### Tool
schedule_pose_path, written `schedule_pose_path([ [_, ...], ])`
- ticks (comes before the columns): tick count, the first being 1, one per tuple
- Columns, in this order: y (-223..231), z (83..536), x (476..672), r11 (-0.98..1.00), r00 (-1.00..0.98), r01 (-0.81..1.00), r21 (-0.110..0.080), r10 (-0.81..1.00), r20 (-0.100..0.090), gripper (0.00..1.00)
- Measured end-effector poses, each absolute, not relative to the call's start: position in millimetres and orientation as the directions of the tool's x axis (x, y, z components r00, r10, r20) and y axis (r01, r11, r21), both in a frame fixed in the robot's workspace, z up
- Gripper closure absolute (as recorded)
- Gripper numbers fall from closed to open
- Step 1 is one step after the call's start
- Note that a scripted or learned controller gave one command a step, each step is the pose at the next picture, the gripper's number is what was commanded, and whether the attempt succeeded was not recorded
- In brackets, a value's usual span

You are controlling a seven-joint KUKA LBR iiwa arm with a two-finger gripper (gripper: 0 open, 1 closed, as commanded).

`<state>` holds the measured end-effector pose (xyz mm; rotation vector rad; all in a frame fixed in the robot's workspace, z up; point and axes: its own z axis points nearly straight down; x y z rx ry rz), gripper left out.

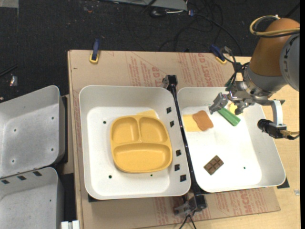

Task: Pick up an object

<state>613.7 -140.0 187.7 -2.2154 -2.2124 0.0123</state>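
Shallow white bins on the bench: two, a left bin (90, 128) and a right bin (248, 175).
Yellow plastic divided trays with three compartments: one (141, 144), in the left bin.
Pale yellow flat square pieces: one (189, 123), in the right bin.
Orange-brown rounded flat pieces: one (203, 120), in the right bin.
Green stick-shaped objects: one (231, 116), in the right bin.
Small brown gridded chocolate-like squares: one (213, 164), in the right bin.
Blue clamps at the board's far edge: two (95, 49) (217, 51).
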Motion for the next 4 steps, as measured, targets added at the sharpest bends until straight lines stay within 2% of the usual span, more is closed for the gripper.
schedule_pose_path([
  [1,-139.7,194.8,616.9,0.001,-0.001,1.000,-0.001,1.000,0.000,0.00],
  [2,-141.4,130.9,618.2,-0.001,0.001,1.000,-0.005,1.000,0.001,0.00],
  [3,-140.7,90.8,618.2,-0.001,0.001,1.000,-0.001,1.000,0.001,0.00],
  [4,-140.8,104.4,620.1,0.000,0.000,1.000,0.005,1.000,-0.001,1.00],
])
